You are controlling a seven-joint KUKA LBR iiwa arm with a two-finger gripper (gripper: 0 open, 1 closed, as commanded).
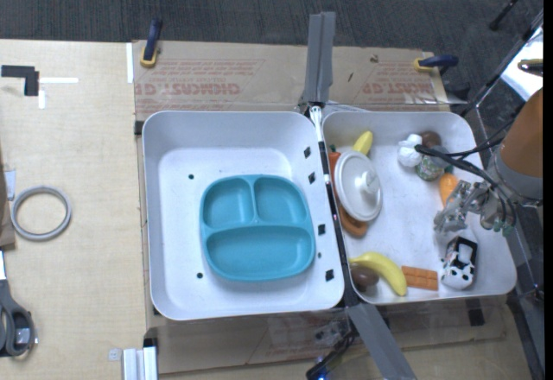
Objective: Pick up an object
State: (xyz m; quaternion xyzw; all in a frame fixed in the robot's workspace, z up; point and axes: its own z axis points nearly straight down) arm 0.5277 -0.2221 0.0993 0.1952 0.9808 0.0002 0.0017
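On the far left of the bench lies a grey tape ring (40, 212). Next comes the left bin (164, 197), holding a blue divided plate (257, 227) flat in its middle. Across the shared rim, the right bin (406, 197) is crowded. Along its left side sits a white lidded pot (359, 186), with a small yellow piece (363, 142) just behind it. At the front a banana (384, 272) lies beside an orange carrot stick (421, 279). Further right, a black-and-white cow toy (460, 263) rests near the front right corner, and a white ball (410, 153) sits toward the back.

My gripper (455, 216) hangs at the right side of this bin, and its metal fingers look spread apart, pinching nothing that I can see. The cow toy lies just in front of it, toward the near rim, close but apart. An orange piece (446, 188) sits just behind it.

My worry is the crowding and the wall. If I come straight down from here, I judge I would land between the cow toy and the orange piece and close on bare bin floor. The toy also lies close to the bin's right wall, so a finger could strike the rim or nudge the toy away rather than straddle it.
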